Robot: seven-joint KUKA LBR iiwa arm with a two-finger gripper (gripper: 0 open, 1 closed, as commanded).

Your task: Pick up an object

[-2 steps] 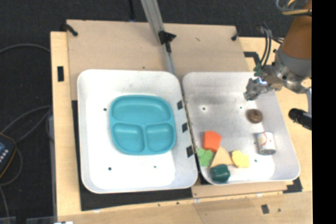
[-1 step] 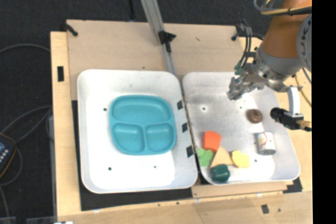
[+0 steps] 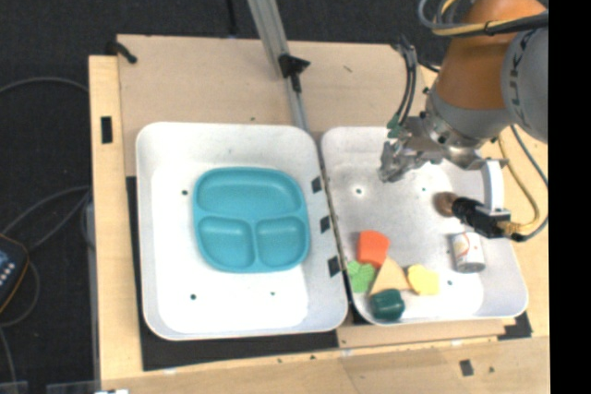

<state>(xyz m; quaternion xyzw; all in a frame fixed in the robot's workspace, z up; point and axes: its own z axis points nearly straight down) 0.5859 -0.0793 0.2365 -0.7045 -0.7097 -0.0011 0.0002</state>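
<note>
Gripper [image 3: 399, 163] state we cannot tell, hanging mid-right over bare bin floor; we judge the orange block [image 3: 373, 247] below light, rigid, best pinched across its flat sides.

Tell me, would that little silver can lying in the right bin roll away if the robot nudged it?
Probably. The can lies on its side on the bin's smooth white floor, so a sideways push would likely roll it. It looks small and probably light, and its rounded wall may slip between the jaws.
</note>
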